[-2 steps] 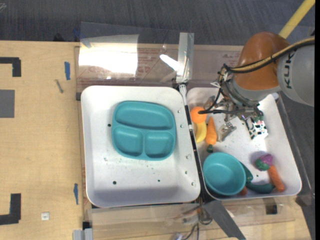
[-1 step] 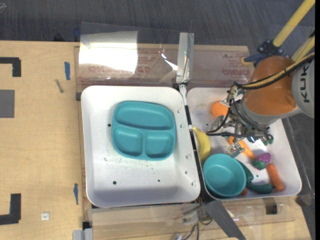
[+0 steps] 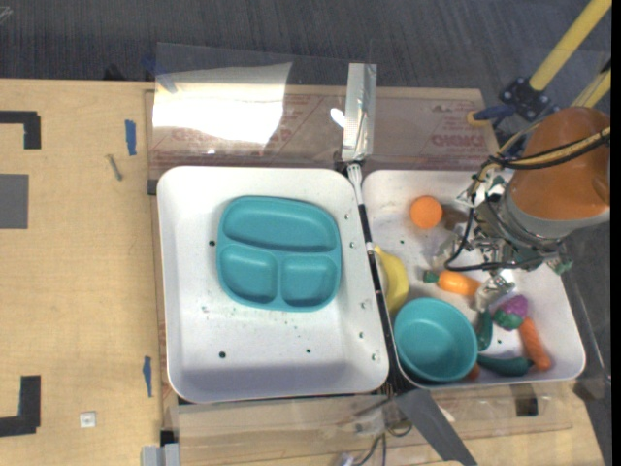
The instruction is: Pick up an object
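Gripper (image 3: 488, 278) hangs low over the right bin (image 3: 572, 330), and we cannot tell its grip; crowding it we see an orange ball (image 3: 425, 212), banana (image 3: 393, 274), teal bowl (image 3: 435, 338), carrot (image 3: 535, 345) and purple toy (image 3: 511, 309); a teal tray (image 3: 278, 251) fills the left bin (image 3: 184, 289)

One fixed cam, above bench, slanted down, both bins (image 3: 175, 289) visible

I see two bins side by side. The left bin (image 3: 184, 260) has a plate (image 3: 278, 251) in its middle. The right bin (image 3: 563, 338) has a bowl (image 3: 436, 337) at its front, with a banana (image 3: 393, 275) just left of it and a ball (image 3: 425, 212) behind.
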You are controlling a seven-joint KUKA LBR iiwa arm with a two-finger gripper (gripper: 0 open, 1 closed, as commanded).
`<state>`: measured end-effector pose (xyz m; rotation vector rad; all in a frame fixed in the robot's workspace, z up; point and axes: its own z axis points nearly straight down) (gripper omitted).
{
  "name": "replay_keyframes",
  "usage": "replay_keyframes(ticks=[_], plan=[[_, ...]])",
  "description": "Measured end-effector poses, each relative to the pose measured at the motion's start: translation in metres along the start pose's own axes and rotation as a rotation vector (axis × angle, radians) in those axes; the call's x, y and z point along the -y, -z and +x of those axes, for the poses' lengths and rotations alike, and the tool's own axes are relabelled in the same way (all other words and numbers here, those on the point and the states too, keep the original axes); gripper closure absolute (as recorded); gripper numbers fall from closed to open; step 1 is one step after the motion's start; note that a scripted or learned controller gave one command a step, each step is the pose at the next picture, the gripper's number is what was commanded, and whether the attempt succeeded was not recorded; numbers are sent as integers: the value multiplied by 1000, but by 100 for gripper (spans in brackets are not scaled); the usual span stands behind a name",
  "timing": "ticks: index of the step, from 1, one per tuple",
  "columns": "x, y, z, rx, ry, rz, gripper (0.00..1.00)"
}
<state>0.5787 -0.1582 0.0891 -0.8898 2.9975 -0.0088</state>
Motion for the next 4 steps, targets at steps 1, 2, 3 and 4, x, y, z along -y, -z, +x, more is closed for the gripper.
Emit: replay_keyframes(ticks=[1,2,3,4], plan=[[-12,1,54,-4,-183,-3,0],[-59,3,58,-5,-331,14,0],[-55,16,54,9,-331,27,100],[-35,112,-8,1,-303,1,100]])
